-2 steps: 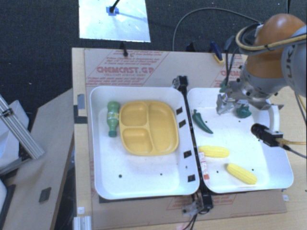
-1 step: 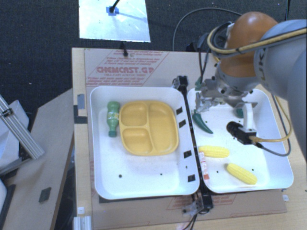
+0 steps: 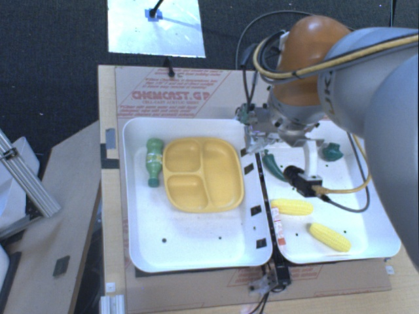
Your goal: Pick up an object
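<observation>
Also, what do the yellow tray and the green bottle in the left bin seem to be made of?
Yellow tray: likely moulded plastic, smooth and matte, one even colour with rounded compartment edges. Green bottle: probably plastic too, slightly glossy, like a toy; too small to be sure.

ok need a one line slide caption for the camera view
KUKA arm reaching over the right bin near two corn cobs, with a yellow tray and green bottle in the left bin.
</observation>
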You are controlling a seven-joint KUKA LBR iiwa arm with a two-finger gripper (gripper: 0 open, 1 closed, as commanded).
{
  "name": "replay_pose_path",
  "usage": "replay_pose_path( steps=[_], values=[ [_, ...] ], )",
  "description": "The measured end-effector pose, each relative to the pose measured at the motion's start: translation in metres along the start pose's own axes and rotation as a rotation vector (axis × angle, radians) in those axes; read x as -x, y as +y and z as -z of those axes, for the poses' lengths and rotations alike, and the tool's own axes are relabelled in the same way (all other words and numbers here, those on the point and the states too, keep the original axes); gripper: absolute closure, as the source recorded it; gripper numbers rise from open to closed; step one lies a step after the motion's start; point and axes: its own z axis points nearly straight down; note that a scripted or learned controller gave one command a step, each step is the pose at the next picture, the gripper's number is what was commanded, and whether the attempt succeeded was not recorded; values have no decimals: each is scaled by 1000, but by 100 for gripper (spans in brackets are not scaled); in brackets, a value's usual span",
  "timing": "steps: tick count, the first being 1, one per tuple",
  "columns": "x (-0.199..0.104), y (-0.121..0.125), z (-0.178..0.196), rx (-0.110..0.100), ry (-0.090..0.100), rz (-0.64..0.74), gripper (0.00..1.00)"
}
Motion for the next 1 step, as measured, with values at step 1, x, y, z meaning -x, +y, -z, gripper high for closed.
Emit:
replay_pose_path(
  steps=[1],
  values=[
    [-52,19,10,2,1,0,100]
  ],
)
